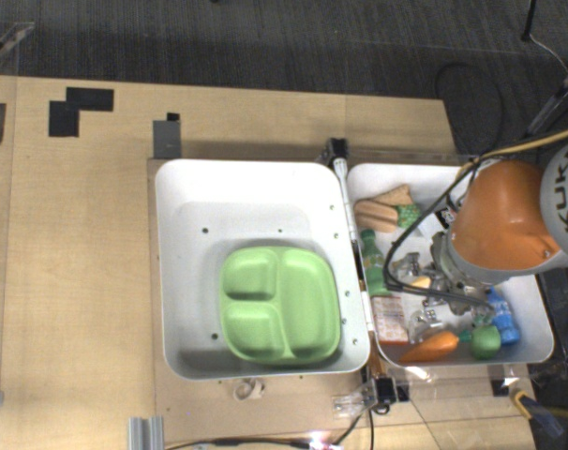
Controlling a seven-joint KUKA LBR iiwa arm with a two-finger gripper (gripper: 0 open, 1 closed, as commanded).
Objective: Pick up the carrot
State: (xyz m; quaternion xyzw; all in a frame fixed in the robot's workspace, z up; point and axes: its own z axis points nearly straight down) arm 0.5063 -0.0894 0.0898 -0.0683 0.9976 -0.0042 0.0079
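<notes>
At the near rim of the right bin [543, 345], the carrot [432, 347] lies on its side, its orange length close along the front wall and well toward the near-left corner. The gripper [432, 319] hangs just above it, under the arm's orange band [501, 216]; whether its fingers are spread or pressed together cannot be told, and nothing is seen pinched between them. A green ball-like item [486, 341] sits just beside the carrot's right end, with a blue object [505, 324] near it against the right wall. A red-and-white printed packet [390, 321] lies to the carrot's left, hard by the divider between the bins, leaving little open room on either side. Farther back, a green item [408, 217] and a tan bread-like piece [381, 210] crowd the far-left corner. The left bin [186, 251] holds a green divided plate [280, 301] toward its near side, with bare white floor behind it. Beyond both bins the desk [68, 251] runs open to its far edge, marked by black shapes [78, 109].
</notes>
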